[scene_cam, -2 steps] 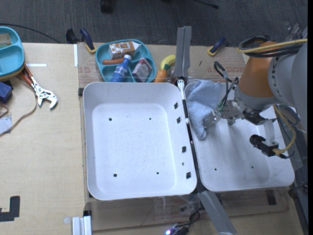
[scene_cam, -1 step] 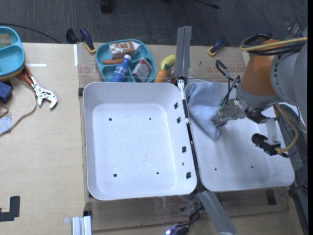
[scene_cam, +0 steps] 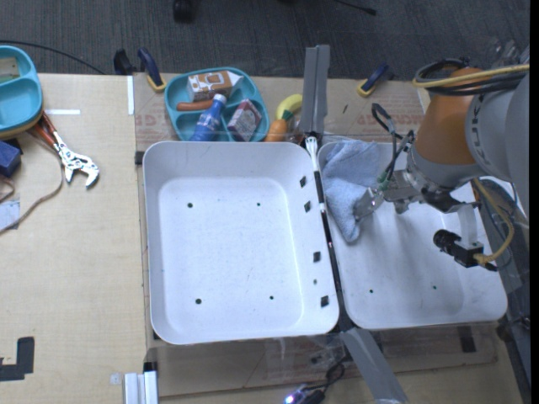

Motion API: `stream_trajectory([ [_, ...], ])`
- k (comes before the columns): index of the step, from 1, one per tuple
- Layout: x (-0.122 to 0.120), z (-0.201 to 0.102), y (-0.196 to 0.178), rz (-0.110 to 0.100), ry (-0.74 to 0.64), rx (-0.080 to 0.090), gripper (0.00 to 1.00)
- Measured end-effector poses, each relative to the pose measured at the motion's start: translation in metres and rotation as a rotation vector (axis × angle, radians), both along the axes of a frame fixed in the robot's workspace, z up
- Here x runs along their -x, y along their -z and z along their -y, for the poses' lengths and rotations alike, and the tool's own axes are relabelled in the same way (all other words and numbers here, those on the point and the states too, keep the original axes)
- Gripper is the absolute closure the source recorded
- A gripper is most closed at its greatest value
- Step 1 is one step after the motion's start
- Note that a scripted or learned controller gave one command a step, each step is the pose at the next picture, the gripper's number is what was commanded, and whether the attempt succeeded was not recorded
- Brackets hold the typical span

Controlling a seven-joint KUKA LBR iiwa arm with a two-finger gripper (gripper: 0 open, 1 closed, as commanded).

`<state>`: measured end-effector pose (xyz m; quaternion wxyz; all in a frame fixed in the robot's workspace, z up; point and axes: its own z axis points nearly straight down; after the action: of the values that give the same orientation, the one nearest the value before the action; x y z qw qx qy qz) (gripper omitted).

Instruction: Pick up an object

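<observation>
A pale blue-grey cloth (scene_cam: 345,179) lies crumpled in the far left corner of the right bin (scene_cam: 421,297), against the wall shared with the left bin (scene_cam: 227,234). My gripper (scene_cam: 367,205) reaches in from the right, low over the cloth's right edge and touching or nearly touching it. Whether any cloth is caught in it cannot be made out. The grey arm with its orange band (scene_cam: 445,133) rises behind the gripper at the right bin's far right.
A teal tray (scene_cam: 215,99) of small items stands behind the left bin, with a yellow object (scene_cam: 289,108) beside it. A wrench (scene_cam: 74,162) and another teal tray (scene_cam: 17,87) lie at the bench's left. A black fitting on a cable (scene_cam: 453,246) hangs over the right bin.
</observation>
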<state>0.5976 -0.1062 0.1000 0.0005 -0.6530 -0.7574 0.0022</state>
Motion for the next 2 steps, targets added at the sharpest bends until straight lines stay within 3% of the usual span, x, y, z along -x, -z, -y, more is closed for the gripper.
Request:
stream_trajectory([
  [1, 0.002, 0.096, 0.008, 0.005, -0.035, 0.000, 0.00],
  [2, -0.060, 0.057, 0.007, 0.006, 0.062, 0.000, 0.00],
])
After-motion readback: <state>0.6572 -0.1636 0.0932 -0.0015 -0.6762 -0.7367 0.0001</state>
